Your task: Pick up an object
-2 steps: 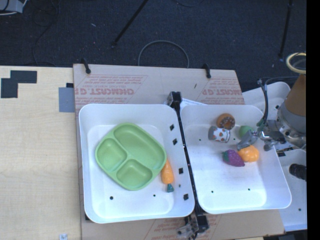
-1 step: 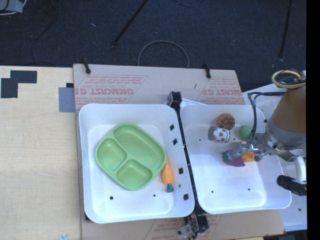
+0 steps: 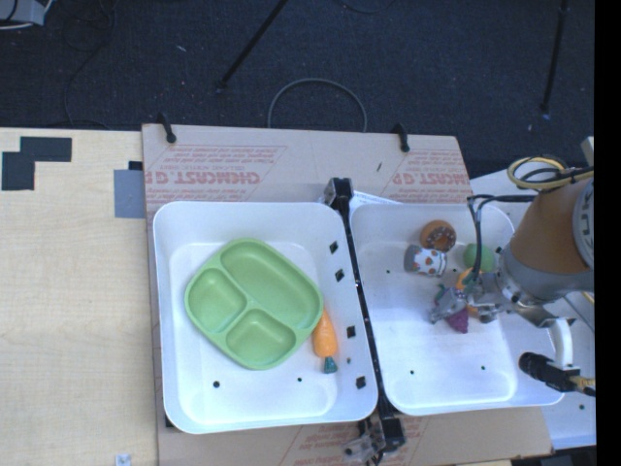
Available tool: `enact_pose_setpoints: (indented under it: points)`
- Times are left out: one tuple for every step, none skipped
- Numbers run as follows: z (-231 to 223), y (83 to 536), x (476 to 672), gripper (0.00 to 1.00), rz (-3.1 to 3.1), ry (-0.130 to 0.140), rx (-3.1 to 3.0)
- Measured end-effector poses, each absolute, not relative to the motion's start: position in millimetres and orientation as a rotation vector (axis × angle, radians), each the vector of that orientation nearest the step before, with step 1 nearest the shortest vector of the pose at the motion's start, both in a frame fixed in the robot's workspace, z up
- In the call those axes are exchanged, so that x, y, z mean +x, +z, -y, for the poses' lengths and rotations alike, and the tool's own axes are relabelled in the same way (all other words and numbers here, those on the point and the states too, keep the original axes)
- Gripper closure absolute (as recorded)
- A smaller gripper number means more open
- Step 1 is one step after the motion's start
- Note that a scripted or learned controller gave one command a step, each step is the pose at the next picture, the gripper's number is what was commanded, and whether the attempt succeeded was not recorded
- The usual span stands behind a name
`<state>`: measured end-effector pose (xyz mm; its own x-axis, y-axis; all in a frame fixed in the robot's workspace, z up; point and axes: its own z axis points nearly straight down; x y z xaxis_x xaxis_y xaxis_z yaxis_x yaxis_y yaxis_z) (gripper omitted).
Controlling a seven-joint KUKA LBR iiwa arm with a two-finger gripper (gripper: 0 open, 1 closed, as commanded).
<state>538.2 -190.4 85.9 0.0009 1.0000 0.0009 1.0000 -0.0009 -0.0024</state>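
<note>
The arm [image 3: 553, 236] reaches in from the right and hangs over the right bin [image 3: 417, 377], its orange band above the bin's right rim. The gripper [image 3: 464, 304] sits low among a cluster of small toys near the bin's right side; whether its fingers are apart or together cannot be told, since they blur into the clutter. A purple piece [image 3: 457, 321] lies just beside the gripper, a green ball [image 3: 475, 255] is close above it, and a brown round toy [image 3: 439, 234] and a small white figure [image 3: 423, 259] sit to its upper left. In the left bin [image 3: 184, 396] a green divided plate [image 3: 254, 302] lies with a toy carrot [image 3: 325, 338] at its right edge.
</note>
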Motion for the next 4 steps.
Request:
enact_pose_setpoints:
  points:
    - [191.2,98.2,538.3,1.00,2.217,0.001,-2.223]
    - [197.7,159.7,539.7,1.00,2.223,-0.001,-2.223]
    - [207.2,206.5,538.8,1.00,2.221,-0.001,-2.225]
    - [208.0,240.7,539.4,1.00,2.224,-0.001,-2.221]
